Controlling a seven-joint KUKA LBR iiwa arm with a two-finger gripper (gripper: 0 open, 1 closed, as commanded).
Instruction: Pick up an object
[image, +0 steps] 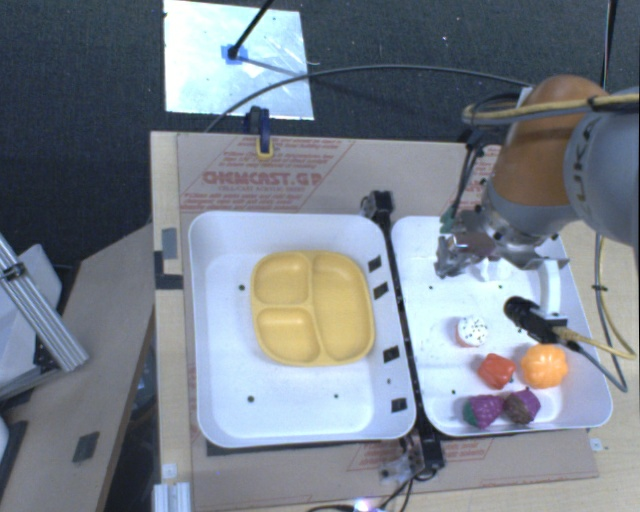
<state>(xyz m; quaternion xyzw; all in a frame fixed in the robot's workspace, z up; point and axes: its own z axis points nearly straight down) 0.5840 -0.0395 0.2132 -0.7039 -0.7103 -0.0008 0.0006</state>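
Left bin (215, 400) holds a yellow divided tray (310, 306) mid-floor, open white margin all round it. Right bin (425, 330) is clear along its left half; objects cluster near its front-right corner: white speckled ball (472, 330), red piece (496, 371), orange ball (544, 366), two purple pieces (502, 408). Pincer (452, 256) hovers over the bin's back part, apart from them; can't tell its opening. Cardboard on worktop (262, 170) reads "CHEMCAST".
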